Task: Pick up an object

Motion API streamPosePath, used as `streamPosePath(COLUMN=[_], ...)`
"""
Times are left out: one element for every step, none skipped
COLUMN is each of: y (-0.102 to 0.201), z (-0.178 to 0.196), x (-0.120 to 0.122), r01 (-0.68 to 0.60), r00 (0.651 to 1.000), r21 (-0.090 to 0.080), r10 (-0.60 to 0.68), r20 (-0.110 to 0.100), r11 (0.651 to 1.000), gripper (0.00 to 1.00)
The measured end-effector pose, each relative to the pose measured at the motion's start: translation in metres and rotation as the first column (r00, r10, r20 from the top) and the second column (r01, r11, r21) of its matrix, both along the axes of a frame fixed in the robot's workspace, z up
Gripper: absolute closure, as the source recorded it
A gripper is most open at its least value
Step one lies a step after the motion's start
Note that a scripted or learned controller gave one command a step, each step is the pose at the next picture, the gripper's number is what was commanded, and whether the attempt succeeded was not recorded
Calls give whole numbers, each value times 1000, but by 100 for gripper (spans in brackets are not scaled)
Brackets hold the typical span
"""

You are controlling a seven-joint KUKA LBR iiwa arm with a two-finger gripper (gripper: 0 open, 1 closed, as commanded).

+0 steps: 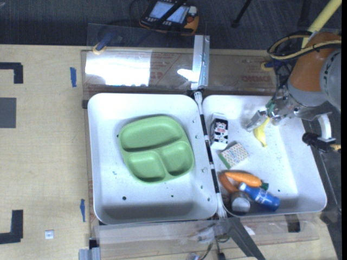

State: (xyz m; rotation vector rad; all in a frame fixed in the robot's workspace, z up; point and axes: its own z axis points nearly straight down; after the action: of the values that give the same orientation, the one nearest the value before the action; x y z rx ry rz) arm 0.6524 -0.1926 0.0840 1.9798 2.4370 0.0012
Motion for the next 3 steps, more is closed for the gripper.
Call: streamPosePath(y=[-1, -1, 58], z=[7, 1, 106], x=[-2, -9, 16], r01=[2, 48, 54], r00=[1000, 999, 999], r21=[0, 2, 0], r10=[-2, -48, -54], r20=[-9, -1, -3], r11=[1000, 999, 999], gripper=[100, 100, 100])
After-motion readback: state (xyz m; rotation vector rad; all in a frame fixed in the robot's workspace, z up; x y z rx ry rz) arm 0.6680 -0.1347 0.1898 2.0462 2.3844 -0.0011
